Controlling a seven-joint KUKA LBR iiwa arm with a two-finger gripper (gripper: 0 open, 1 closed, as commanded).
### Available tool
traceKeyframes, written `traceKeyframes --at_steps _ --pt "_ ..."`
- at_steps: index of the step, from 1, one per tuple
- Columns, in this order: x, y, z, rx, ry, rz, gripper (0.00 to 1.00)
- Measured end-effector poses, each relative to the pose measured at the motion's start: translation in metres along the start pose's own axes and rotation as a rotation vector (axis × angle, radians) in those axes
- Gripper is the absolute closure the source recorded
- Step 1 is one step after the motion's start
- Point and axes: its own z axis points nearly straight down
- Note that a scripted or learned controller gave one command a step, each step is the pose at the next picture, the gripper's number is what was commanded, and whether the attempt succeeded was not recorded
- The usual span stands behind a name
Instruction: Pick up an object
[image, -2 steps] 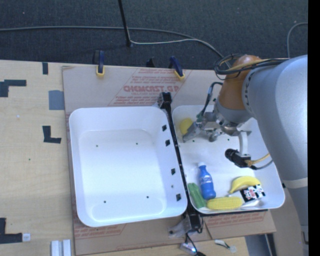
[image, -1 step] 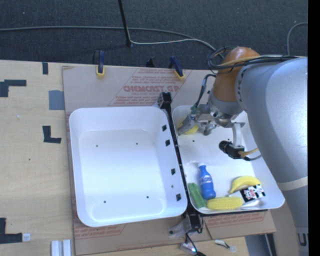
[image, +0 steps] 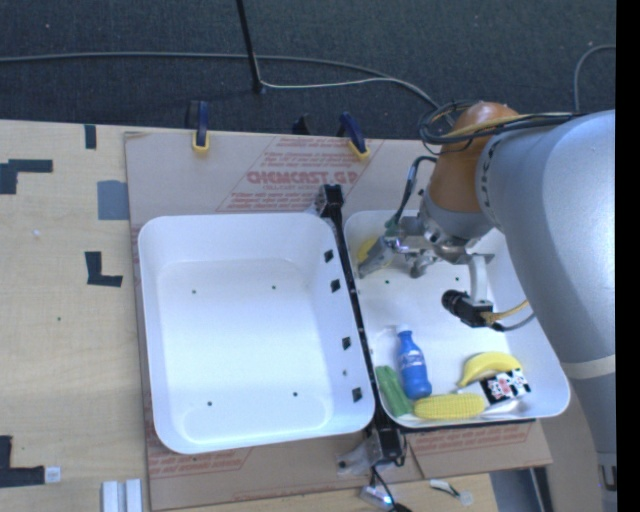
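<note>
Camera view, looking down at a slant. Notes for you, largest thing first.

Arm (image: 555, 230): grey bulk enters from 3 o'clock and covers much of the right bin's far side. Its mass hides part of what you would want to watch during a descent.

Counter (image: 60, 300): bears both bins side by side.

Left bin (image: 240, 330): nothing pickable in it that I can make out.

Right bin (image: 545, 395): all candidate objects sit here, clustered at its 6 o'clock end, well apart from the tool.

Jaws (image: 385, 252): low at the bin's 10 to 11 o'clock corner, close to the divider wall. I cannot tell whether they are spread or pressed together; the linkage is too small and dark. A yellow scrap (image: 367, 247) shows just beside them; I cannot say if it is gripped.

Objects, by size: corn cob (image: 448, 406), banana (image: 487, 366), blue bottle (image: 411, 365), green piece (image: 391, 390), small black-and-white box (image: 506, 386).

Risks, as I judge them:
- So near the wall, a descent could strike the rim or divider, or close on nothing.
- The yellow scrap looks thin and flat; it may slip out.
- The cluster is tight: corn, box and banana touch or nearly so, and a try there could shove neighbours or catch two at once.
- The bottle is round and lying down; it may roll away under a closing pinch.
</note>
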Motion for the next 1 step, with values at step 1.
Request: traceKeyframes --at_steps 1 --pt "0.0017 0.0241 0.0007 0.001 0.0 0.0 0.0"
